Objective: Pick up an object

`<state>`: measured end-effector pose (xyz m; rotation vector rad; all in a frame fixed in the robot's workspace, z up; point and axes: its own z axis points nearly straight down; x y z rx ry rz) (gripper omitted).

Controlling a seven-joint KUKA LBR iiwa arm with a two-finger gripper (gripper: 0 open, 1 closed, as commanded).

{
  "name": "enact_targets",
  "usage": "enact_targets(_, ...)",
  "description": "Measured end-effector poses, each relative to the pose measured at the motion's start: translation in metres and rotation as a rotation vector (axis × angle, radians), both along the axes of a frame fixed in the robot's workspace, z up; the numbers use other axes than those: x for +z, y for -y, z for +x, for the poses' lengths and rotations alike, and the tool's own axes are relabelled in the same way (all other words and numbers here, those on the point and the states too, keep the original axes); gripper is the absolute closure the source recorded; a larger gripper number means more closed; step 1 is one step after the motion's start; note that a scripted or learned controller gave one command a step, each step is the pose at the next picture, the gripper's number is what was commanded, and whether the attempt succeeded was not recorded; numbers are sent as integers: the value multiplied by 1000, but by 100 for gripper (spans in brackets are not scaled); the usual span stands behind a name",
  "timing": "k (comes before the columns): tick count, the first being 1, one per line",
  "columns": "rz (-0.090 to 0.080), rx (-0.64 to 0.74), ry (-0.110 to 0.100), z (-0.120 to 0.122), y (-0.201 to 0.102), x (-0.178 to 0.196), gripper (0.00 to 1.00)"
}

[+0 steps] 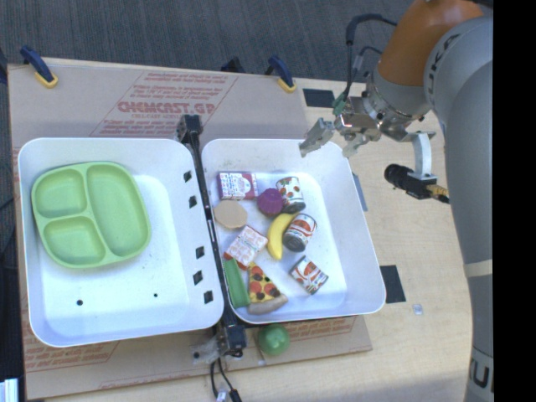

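Grey fingers of the gripper [333,137] are spread apart with nothing between them, hovering over the upper right rim of the right bin [360,224], right of frame centre. No object committed yet, so this looks like the approach step. Candidates all sit in that bin's left and middle: nearest the tool are a small can [291,193] and a purple piece [270,201] touching it; below those a banana [278,235] lies against a second can [299,232], and a third can [309,275] sits lower right, somewhat apart from the rest. Judgement: the third can is the cleanest pick, free space around it; the clustered items risk finger collisions. Come down vertical, straddle the can body, close only once low. Left bin [167,283] holds a green divided plate [88,214], irrelevant.
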<state>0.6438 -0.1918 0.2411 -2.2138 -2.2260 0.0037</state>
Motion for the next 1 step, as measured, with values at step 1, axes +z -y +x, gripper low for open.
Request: enact_targets(1, 0, 0, 0, 0, 0, 0, 0)
